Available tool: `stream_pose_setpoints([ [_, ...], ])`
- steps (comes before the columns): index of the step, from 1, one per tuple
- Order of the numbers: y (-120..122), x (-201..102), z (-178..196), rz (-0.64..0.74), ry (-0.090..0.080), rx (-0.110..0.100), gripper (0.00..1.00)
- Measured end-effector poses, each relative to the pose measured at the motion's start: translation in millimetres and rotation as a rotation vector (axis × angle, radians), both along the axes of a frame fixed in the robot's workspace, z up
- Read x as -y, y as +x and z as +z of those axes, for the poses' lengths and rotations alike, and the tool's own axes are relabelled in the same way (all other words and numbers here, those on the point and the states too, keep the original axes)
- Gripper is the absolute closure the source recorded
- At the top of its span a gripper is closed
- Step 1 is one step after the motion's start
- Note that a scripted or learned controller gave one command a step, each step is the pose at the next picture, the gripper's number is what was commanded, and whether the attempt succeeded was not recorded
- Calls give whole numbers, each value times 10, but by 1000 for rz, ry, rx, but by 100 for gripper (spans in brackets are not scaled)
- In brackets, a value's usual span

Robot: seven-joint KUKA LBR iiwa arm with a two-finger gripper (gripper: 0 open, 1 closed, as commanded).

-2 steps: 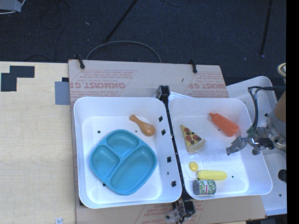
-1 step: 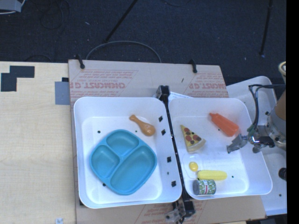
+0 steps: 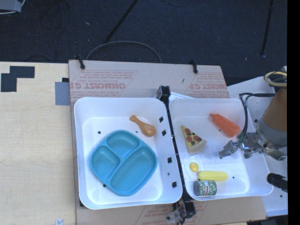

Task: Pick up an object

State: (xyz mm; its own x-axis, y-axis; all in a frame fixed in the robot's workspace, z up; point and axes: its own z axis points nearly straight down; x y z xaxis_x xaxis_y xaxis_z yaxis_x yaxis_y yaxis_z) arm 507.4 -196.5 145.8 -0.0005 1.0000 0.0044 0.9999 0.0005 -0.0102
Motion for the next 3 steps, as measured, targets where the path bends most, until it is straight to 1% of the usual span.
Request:
stream_pose_setpoints([
  [1,-16,-14,-560,-1,1,-1,0],
  [2,-14,4,-452,-5,1,-1,100],
  [3,-41,9,152,0,-4,10,100],
])
